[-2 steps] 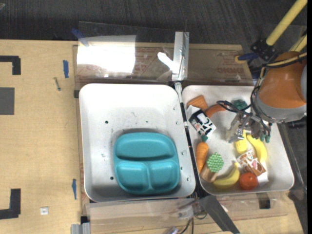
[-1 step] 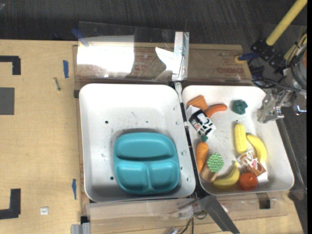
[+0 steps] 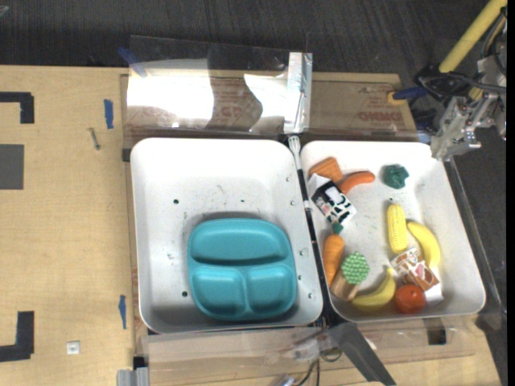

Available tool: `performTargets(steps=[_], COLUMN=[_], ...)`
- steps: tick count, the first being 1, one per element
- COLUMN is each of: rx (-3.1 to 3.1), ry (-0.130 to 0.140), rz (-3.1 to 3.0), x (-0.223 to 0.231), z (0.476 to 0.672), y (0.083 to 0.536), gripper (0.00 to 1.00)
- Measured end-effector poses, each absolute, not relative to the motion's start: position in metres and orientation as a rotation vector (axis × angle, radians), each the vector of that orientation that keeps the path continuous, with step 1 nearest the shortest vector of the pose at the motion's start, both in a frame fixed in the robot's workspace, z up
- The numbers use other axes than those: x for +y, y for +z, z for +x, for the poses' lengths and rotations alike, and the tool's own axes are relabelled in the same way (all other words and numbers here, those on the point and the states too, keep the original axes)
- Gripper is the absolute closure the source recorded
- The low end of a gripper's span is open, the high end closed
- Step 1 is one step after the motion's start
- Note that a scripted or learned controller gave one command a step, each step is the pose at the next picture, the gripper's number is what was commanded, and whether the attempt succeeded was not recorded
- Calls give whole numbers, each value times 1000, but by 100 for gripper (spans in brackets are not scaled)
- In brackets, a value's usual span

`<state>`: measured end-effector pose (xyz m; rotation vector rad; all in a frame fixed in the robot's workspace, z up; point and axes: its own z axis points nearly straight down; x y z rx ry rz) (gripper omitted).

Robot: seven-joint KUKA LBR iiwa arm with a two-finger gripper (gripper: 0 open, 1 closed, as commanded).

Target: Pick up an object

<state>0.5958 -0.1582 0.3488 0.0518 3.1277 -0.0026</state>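
Right now you have the teal tray [image 3: 240, 270] in the left bin [image 3: 153, 175], its long axis lying across. Right of that tray, the right bin [image 3: 451, 215] holds the toys: a corn cob [image 3: 396, 227] standing lengthwise, tip pointing to the far wall, beside a banana [image 3: 426, 248]. Far right of the tray, the gripper [image 3: 463, 131] hovers at the bin's corner; you cannot tell its jaw state

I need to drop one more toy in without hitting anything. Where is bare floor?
Left bin: bare strip between its far wall and the teal tray. Right bin: small patch between the green toy and corn. Its near end is crowded.
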Motion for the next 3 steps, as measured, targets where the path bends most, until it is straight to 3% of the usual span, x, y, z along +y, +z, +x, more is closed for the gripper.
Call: performTargets(steps=[1,2,3], rx=[3134,3141,3140], ry=[0,2,2], rz=[45,-8,-35], x=[-171,-174,-158], z=[664,665,668], y=[364,318,302], gripper=[100,100,100])
